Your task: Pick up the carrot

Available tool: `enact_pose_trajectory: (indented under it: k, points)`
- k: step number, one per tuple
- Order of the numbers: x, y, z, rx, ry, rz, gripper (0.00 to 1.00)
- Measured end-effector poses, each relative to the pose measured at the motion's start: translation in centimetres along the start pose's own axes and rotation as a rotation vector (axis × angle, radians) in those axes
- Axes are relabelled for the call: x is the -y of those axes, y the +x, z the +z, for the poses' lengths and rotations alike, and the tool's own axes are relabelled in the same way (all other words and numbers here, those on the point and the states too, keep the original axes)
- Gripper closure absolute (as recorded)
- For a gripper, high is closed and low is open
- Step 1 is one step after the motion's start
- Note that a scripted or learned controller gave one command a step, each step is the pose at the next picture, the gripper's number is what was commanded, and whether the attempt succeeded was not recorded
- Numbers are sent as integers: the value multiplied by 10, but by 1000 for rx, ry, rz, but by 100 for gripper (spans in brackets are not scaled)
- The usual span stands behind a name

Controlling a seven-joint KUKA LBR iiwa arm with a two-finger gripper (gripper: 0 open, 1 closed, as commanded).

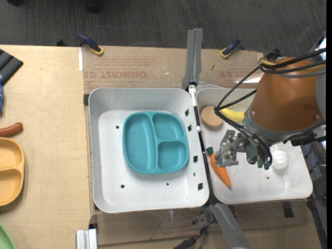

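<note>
Tool (228, 157) just above carrot (220, 173)

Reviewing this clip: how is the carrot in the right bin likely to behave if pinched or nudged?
The carrot looks like smooth moulded plastic, so probably stiff and light. Its tapered, rounded shape may let it roll or pivot when nudged. It lies beside the bin wall, which could crowd the pincer.

Bench is viewed from one fixed camera above, angled downward at a slant | both white bins are framed side by side, left bin (98, 139) and right bin (295, 183) | arm (288, 100) is seen entering from frame right | dark floor is taken in along the top.
</note>
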State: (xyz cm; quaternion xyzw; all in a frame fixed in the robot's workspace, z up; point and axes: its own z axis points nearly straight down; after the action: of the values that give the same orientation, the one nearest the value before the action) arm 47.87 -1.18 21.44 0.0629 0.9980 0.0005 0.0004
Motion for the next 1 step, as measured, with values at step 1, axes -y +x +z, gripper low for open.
enact_pose_trajectory:
  k: [1]
  points:
    - [76, -10, -74, 4, 1, -411, 100]
